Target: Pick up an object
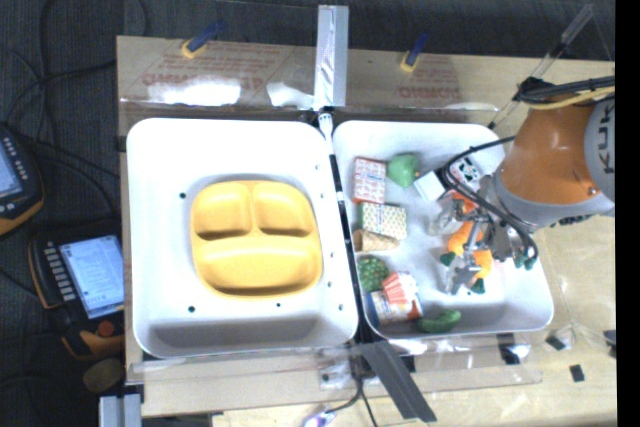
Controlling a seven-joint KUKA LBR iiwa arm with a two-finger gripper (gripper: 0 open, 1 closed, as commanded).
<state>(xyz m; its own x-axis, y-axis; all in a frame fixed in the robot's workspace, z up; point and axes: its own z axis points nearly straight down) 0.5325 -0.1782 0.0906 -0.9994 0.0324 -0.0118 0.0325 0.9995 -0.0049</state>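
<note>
We saw the pincer (462, 270) low in the right bin (535, 310), among a clutter of small orange and green pieces (462, 240) near that bin's right side. Whether it was clenched, released or grasping anything we could not tell, since the wrist and cables blurred into the clutter.

Other candidates lay to its left: a patterned box (369, 180) near the top, a second patterned box (384, 221) just below it, a green rounded piece (403, 169) beside the first, a red-and-white packet (399, 296) lower down, and a green pod-like piece (438, 320) by the front wall. The left bin (150, 215) bore a yellow divided tray (256, 237).

We judged these all light toy items. The boxes looked stiff and flat-sided, best taken across their narrow width; the rounded pieces seemed likelier to slip and roll.
</note>
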